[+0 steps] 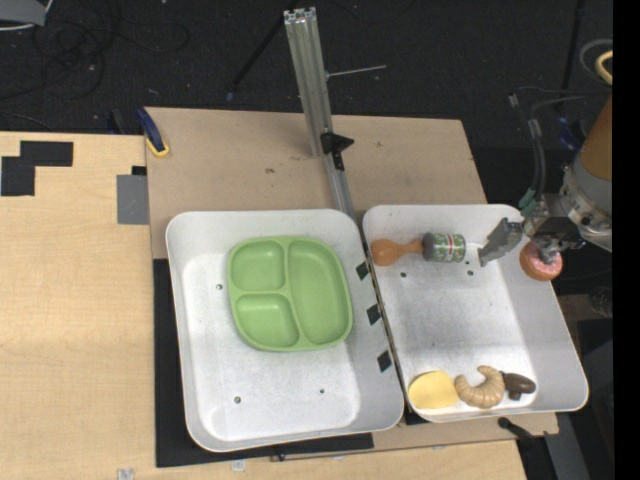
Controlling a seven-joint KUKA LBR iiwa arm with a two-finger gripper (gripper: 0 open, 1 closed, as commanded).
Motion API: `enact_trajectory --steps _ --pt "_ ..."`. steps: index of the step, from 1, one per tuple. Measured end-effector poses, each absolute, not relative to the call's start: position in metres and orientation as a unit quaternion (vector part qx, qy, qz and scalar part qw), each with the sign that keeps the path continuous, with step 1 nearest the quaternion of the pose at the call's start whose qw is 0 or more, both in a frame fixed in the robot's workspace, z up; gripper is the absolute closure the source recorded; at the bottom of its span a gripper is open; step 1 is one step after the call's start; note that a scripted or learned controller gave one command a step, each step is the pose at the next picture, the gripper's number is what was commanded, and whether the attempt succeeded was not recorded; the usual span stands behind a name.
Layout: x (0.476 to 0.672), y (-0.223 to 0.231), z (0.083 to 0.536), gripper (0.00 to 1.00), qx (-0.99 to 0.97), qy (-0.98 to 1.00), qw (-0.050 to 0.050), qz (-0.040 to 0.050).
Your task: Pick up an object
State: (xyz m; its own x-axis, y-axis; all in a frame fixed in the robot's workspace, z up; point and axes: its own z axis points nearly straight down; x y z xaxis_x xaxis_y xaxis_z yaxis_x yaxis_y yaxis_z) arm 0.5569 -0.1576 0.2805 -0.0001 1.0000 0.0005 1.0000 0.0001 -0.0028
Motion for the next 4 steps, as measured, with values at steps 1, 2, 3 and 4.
enact_trajectory --steps 1,2,3,4 --pt "0.555 -0.161 0.217 0.00 -0.707 -0.707 0.004 0.0024" --pt "0.552 -0.160 0.153 0.00 -0.707 -0.707 0.003 0.0019" --pt "0.559 -0.161 0.104 0.00 -0.707 -0.707 0.003 0.0020" --pt "0.559 -0.163 0.116 1.00 -0.709 -0.706 0.003 0.0016"
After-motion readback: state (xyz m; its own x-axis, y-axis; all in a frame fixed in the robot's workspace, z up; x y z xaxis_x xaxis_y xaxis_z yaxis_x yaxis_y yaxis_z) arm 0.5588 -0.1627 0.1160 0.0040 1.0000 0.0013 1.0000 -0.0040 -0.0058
